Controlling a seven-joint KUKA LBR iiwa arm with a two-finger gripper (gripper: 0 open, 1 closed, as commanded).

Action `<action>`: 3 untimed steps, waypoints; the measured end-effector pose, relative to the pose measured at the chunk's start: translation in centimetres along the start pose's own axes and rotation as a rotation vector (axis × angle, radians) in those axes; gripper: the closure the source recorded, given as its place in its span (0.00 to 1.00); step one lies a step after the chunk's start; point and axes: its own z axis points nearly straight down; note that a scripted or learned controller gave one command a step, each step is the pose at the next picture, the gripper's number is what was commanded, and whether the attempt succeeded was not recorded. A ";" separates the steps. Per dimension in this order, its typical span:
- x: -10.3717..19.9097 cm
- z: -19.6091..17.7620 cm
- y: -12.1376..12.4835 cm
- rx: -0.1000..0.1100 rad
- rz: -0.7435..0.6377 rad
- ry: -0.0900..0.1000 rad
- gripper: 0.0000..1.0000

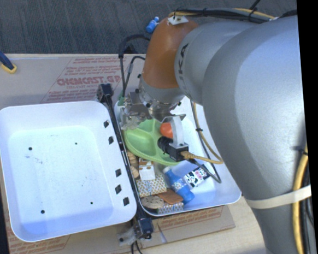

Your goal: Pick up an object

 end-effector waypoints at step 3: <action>-13.6 4.7 -3.1 0.003 0.004 -0.004 0.00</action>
